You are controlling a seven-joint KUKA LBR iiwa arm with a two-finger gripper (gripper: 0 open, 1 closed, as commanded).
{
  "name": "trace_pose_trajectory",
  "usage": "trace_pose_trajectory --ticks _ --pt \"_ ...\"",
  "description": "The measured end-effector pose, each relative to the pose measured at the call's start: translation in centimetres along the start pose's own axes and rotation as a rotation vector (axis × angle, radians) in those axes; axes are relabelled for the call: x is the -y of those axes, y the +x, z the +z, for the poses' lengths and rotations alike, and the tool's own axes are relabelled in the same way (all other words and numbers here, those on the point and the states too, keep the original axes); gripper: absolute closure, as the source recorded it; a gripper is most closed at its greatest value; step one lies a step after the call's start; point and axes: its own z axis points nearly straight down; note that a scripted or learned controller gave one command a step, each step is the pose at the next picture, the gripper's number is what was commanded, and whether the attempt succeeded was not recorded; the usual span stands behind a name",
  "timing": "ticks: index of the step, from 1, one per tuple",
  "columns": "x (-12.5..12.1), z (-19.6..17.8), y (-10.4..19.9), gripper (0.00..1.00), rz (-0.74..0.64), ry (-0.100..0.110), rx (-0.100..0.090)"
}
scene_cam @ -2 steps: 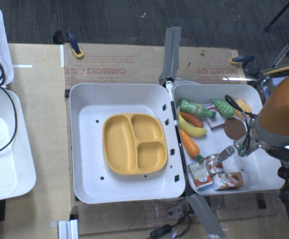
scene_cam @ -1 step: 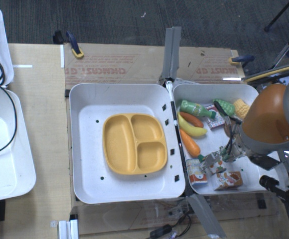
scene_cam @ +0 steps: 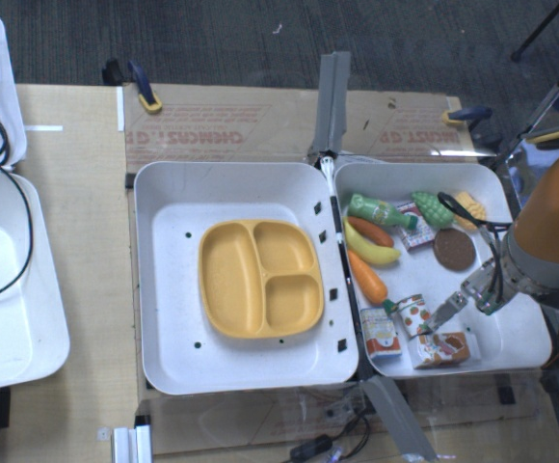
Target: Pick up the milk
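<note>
Subject: a small white milk carton with a red-printed face [scene_cam: 381, 336], lying in the 7 o'clock corner of the right-hand shallow white bin [scene_cam: 522, 350]. It sits close against the bin's wall at its 9 o'clock.

Handling, by my judgement: light, boxy and fairly stiff, with smooth printed faces that may slip under a glancing pinch. I would take it across the two long flat sides, at mid-body, not at the corners.

Neighbours: a second small carton with orange print [scene_cam: 412, 314] lies just beside it at 2 o'clock. A brown-and-orange carton [scene_cam: 443, 348] lies near at 3 o'clock, and an orange carrot [scene_cam: 367, 276] at 12 o'clock.

Arm: the grey arm [scene_cam: 525, 258] reaches in from 3 o'clock. Its jaws are low over the gap between the two other cartons, short of the milk. I cannot tell whether they are released or clenched, and nothing is visibly between them.

Room: tight at 9 and 6 o'clock because of the bin walls. The open floor is at 3 o'clock, under the brown disc [scene_cam: 454, 249]. The left-hand bin bears a yellow divided plate [scene_cam: 260, 278].
</note>
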Motion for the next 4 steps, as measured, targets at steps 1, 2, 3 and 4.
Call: trace_pose_trajectory --ticks 1,2,3,4 --pt "-3.3 3.3 4.6 0.0 -0.122 -0.001 -0.001" --pt "-3.3 2.2 4.0 1.0 -0.114 -0.005 0.014" --pt "-3.4 1.4 3.9 1.0 -0.11 -0.006 0.015" --pt "-6.4 -9.9 5.8 1.0 -0.311 -0.001 0.001"
